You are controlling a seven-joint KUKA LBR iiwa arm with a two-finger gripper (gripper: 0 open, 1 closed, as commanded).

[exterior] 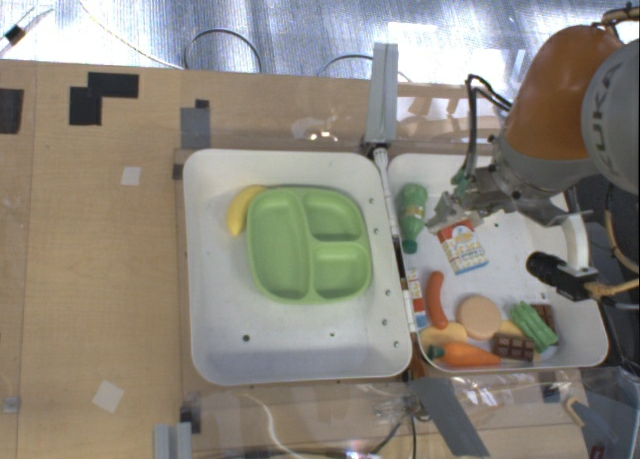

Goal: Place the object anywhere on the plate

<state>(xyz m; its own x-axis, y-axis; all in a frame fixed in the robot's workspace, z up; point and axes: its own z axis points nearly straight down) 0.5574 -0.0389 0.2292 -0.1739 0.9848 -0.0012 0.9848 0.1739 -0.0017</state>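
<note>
A green plate (305,247) with three compartments lies in the left bin (290,352), and nothing rests on it. A yellow banana (240,209) lies against the plate's upper left rim. My gripper (452,211) hangs over the upper part of the right bin (592,345), just above a small white carton (464,246) with orange and blue print. The gripper's tip meets the carton's top edge in this view, and whether it touches the carton is unclear. A green bottle (411,209) lies just left of the gripper.
The lower part of the right bin holds a red sausage (435,297), a round tan cookie (480,315), a carrot (468,354), a chocolate piece (513,348) and a green vegetable (535,325). A grey divider (381,107) stands between the bins at the back.
</note>
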